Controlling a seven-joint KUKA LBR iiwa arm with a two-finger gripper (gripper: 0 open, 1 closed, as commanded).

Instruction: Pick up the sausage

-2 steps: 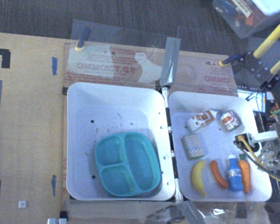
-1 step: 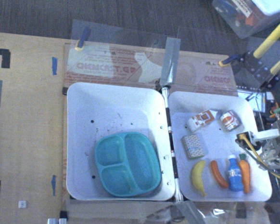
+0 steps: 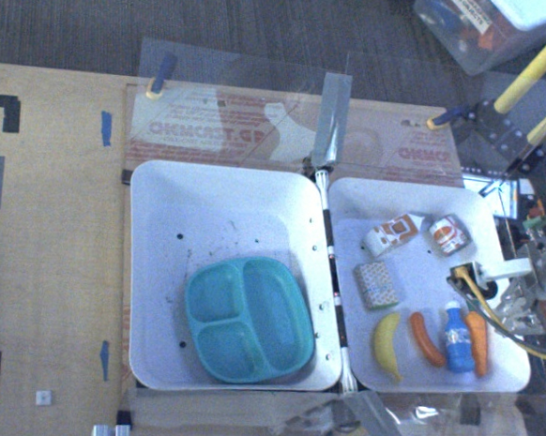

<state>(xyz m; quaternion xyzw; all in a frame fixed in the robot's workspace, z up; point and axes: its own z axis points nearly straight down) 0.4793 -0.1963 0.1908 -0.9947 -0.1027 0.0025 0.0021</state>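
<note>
Seen from above, two white bins sit side by side. The sausage, small and reddish, lies in the right bin, between a banana and a blue bottle. It looks light, smooth and rounded; grasping across its middle seems safest. The gripper is at the bin's right edge, its state unclear.

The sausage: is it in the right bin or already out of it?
In. The sausage lies flat on the right bin floor, between banana and blue bottle.
</note>
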